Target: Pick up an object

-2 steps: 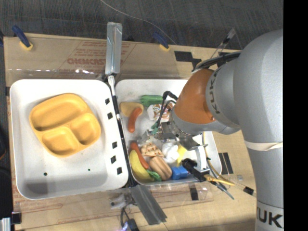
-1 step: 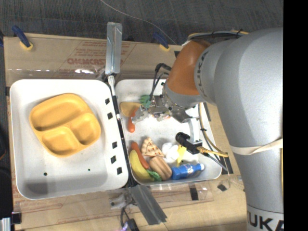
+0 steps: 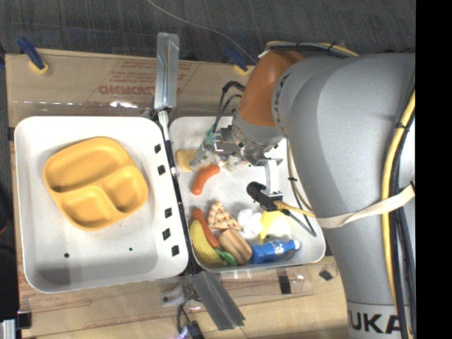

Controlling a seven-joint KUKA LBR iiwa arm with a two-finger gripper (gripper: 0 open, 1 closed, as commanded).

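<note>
My pincer (image 3: 220, 147) hangs low in the upper part of the right bin (image 3: 311, 254), whether spread or closed I cannot tell, so I should centre over the orange sausage (image 3: 205, 178) just below it and descend straight before squeezing.

Counts across the bench
Two white bins: left bin (image 3: 28, 210), right bin (image 3: 185, 127). One yellow divided tray (image 3: 95, 182), one orange sausage (image 3: 205, 179), one banana (image 3: 201, 246), one blue bottle (image 3: 274, 250), one bread roll (image 3: 236, 246).
</note>
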